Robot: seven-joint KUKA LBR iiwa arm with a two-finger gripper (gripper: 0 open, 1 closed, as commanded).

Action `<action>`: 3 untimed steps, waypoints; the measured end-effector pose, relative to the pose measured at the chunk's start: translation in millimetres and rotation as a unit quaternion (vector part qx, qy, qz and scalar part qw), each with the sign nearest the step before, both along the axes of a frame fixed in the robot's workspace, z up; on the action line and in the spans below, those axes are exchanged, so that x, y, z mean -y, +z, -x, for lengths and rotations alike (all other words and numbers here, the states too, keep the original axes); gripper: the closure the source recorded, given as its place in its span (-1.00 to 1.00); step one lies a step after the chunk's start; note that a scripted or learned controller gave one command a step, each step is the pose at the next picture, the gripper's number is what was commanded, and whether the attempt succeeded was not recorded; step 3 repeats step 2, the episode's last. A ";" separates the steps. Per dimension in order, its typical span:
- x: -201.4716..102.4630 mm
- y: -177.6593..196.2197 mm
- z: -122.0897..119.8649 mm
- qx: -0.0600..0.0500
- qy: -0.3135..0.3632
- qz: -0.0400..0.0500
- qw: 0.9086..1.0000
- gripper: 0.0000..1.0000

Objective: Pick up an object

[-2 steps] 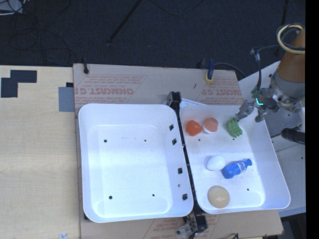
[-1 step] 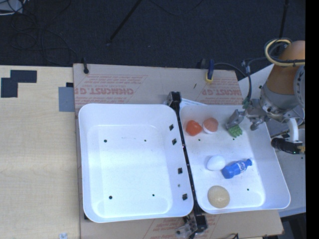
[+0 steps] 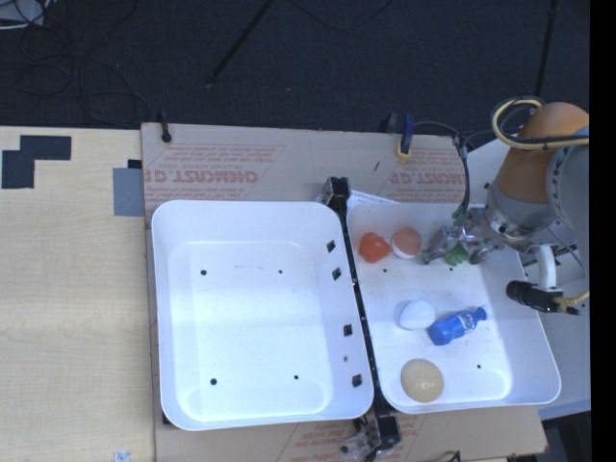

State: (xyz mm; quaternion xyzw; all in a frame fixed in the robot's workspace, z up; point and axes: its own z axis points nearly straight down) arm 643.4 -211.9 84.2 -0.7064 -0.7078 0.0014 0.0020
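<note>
Presently: claw (image 3: 452, 248) low at the upper rim of the right bin (image 3: 539, 354), over something green; whether it is spread or closed, I cannot tell. Nearest items: pink ball (image 3: 406, 242) just leftward, orange ball (image 3: 373, 248) beyond. Blue bottle (image 3: 455, 324) lies below, long axis slanting up-right.

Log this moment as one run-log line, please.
stage: reaching | gripper: low over right bin, upper edge, something green at its tip, grasp unclear | loose in bin: orange ball, blue bottle, white lump, tan disc
</note>
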 end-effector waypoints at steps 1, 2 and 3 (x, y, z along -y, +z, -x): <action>-0.1 10.9 -0.6 -0.001 0.001 0.000 1.000 1.00; -43.0 117.4 -2.7 0.005 0.001 0.001 1.000 1.00; -43.0 117.4 -2.7 0.005 0.001 0.001 1.000 1.00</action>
